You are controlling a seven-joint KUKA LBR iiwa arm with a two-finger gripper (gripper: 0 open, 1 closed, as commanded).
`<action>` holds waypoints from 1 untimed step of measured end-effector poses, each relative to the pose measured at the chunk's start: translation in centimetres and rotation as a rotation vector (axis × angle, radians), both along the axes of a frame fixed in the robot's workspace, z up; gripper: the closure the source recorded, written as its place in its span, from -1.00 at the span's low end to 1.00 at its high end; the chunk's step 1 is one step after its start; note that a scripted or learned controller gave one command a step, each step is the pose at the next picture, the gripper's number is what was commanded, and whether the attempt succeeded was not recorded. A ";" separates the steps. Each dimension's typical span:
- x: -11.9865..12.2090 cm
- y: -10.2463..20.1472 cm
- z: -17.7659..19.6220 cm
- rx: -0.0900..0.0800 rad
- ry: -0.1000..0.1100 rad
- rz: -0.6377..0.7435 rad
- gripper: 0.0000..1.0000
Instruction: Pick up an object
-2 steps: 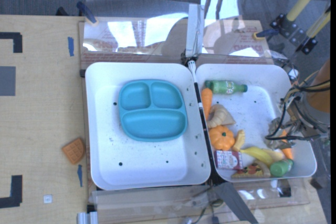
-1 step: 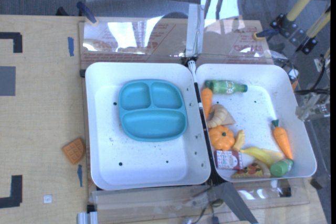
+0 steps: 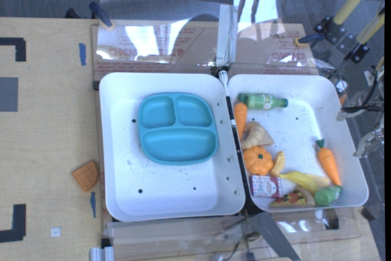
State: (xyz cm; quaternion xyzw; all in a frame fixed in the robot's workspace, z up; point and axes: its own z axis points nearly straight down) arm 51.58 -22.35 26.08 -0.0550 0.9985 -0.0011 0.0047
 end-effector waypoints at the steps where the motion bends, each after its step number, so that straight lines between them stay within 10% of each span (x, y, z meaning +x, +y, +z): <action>1: -2.1 0.3 -12.4 0.002 0.003 0.034 -1.00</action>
